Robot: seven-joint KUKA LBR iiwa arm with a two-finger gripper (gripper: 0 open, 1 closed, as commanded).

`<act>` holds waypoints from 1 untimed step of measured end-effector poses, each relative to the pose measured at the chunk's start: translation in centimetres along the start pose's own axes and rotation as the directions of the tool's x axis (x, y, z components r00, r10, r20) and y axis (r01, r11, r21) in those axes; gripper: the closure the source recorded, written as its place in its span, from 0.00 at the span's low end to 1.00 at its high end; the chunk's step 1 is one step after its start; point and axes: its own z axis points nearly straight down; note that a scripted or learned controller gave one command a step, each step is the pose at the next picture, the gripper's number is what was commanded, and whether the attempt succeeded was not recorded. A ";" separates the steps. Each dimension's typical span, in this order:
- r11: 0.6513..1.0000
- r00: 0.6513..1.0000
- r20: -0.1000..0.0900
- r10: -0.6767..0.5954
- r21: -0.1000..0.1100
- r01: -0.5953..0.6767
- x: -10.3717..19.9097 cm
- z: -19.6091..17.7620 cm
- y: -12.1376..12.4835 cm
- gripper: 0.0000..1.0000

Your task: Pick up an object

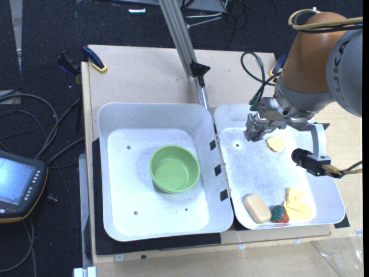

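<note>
While a green bowl [174, 168] sits in the left bin [115, 126], the gripper [255, 128] hangs over the right bin [253, 166] — finger state unclear — just beside a pale yellow piece [276, 144]. Centring over that piece before descending seems wise — other items lie nearer the front.

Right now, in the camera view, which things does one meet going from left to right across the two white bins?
Green bowl in the left bin → beige oval piece in the right bin → small red and green item → yellow block.
</note>
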 end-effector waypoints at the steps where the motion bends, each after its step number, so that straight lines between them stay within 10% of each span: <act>1: 1.000 1.000 0.000 0.000 0.000 0.000 4.8 -0.4 1.9 1.00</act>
